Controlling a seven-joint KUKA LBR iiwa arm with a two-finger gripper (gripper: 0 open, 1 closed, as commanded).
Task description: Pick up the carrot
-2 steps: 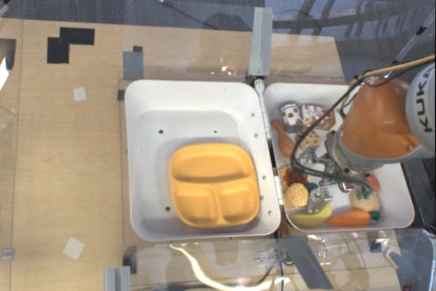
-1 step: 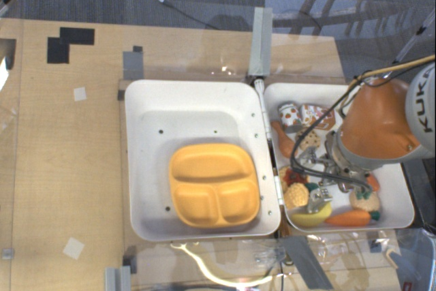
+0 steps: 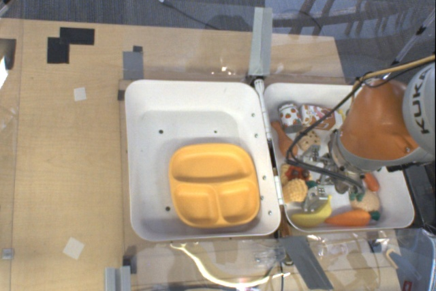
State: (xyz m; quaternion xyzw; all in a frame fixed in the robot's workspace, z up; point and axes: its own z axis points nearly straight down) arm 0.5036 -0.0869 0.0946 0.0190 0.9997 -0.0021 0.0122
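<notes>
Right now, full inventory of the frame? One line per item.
Bins: 2, white, side by side on the bench.
Divided plate: 1, yellow, in the left bin.
Carrot: 1, orange, right bin, near its front edge.
Banana: 1, yellow, right bin, left of the carrot.
Corn: 1, yellow, right bin, just above the banana.
Other small toy items: several, mixed colours, right bin; too cluttered to identify.
Bench: 1, light wood.
Arm: 1, grey with orange band, over the right bin.
Tool: 1, dark, low over the banana.
</notes>
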